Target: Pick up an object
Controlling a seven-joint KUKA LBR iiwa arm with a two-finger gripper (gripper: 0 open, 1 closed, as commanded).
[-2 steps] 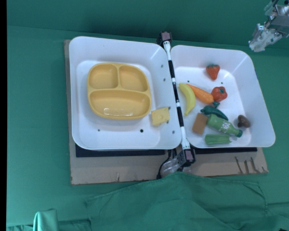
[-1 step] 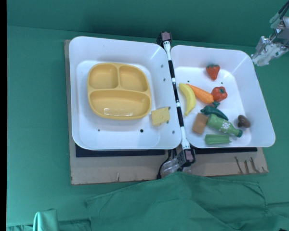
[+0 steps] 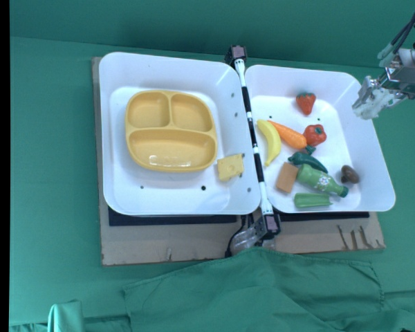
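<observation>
Hovering claw (image 3: 369,101) above right bin (image 3: 373,158) edge, near strawberry (image 3: 305,102).

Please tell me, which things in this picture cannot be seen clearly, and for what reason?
- The pale two-finger gripper, camera view: too small and blurred to judge its fingers.
- The grey arm: cut off by the right edge.
- The small brown round object in the right white bin: too small to identify.

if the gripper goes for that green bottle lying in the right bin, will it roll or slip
The green plastic bottle lies on its side with a rounded body, so it would probably roll if nudged. Its glossy surface may slip. The orange block near its base might check it.
</observation>
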